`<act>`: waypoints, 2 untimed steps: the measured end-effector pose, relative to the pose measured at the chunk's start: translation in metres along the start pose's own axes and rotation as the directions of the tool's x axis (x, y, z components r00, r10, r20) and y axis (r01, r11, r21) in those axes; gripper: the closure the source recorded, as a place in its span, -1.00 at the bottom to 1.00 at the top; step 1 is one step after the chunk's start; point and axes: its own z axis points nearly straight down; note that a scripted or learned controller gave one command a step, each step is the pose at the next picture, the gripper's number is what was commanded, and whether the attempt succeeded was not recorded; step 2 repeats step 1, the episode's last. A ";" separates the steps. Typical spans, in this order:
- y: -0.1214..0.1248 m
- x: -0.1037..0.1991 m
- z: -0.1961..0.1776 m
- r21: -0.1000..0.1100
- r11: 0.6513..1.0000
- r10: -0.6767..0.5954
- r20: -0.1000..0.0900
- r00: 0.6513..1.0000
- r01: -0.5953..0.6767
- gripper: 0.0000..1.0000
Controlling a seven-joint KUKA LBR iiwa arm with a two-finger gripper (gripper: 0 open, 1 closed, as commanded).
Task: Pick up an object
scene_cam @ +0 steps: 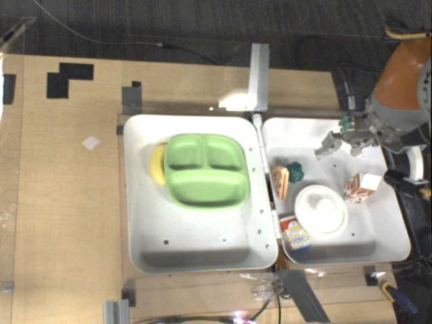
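Two shallow white bins sit side by side on a pale wooden bench [61, 201], touching along a shared middle edge. The left bin [196, 248] holds two things: a green divided plate [204, 169] with three compartments, lying flat in the upper half, and a yellow object [156, 165] tucked just beside and partly under the plate's left edge. The right bin [378, 241] holds five things: a white bowl [322, 209] near the middle; a small dark green object [295, 172] up and to its left; an orange-and-tan item [280, 182] against the left wall, just beside the green one; a red-and-white packet [294, 233] at the lower left, near the bowl's rim; and a small white-and-brown carton [360, 187] to the bowl's right, apart from it. The gripper [341, 142] hangs over the upper part of the right bin, above all the objects and touching none; nothing lies between its fingers, which appear spread apart. The arm's orange band [403, 73] shows at the upper right. A metal upright [259, 79] stands behind the seam of the bins. Three black markings [67, 78] sit on the bench at upper left; beyond the bench lies dark carpet [169, 9] crossed by a thin cable [88, 38].
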 end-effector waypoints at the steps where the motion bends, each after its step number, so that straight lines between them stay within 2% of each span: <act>1: 0.027 0.037 0.098 -0.002 0.999 -0.048 0.000 0.999 0.048 -1.00; 2: 0.027 0.037 0.098 -0.002 0.999 -0.048 0.000 0.999 0.048 -1.00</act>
